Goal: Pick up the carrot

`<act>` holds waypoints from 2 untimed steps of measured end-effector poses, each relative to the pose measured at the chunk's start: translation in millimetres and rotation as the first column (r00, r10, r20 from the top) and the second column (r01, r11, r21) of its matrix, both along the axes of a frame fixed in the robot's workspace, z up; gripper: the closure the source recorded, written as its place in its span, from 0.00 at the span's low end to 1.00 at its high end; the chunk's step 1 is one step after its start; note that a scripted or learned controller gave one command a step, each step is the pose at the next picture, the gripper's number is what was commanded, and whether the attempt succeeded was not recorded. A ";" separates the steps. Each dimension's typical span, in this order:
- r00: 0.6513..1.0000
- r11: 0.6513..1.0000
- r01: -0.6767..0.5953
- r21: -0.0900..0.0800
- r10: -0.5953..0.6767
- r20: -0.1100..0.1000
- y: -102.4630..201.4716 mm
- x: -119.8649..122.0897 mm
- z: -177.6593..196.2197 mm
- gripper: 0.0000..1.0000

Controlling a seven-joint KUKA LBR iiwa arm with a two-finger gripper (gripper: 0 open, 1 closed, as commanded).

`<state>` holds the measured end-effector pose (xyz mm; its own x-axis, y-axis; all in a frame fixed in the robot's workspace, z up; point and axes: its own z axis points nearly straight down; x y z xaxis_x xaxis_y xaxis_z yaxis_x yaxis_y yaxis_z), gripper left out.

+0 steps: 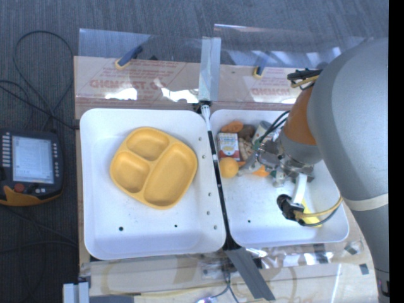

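In the right bin point(271, 229), a small cluster of toy food lies at the upper left. An orange piece that looks like the carrot point(261, 172) pokes out just below my gripper point(255, 160). The gripper is low over this cluster, and the arm point(353, 118) hides much of the carrot. Another orange item point(231, 127) lies at the bin's top edge, with a brownish piece point(247, 132) beside it.
A small printed packet point(227, 145) and a round orange fruit point(228, 168) sit by the bin's left wall. A yellow divided plate point(153, 166) lies in the left bin point(101, 232). A black and yellow cable point(297, 210) hangs from the wrist.
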<state>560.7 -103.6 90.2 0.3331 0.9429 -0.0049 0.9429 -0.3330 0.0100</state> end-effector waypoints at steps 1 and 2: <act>0.906 0.906 0.424 0.009 -0.424 -0.001 -30.1 33.4 -0.9 0.00; 0.907 0.907 0.421 0.004 -0.421 -0.001 -31.3 33.4 9.6 1.00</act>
<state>594.1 -135.0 99.8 0.6994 0.7148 -0.0011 0.7147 -0.6993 0.0081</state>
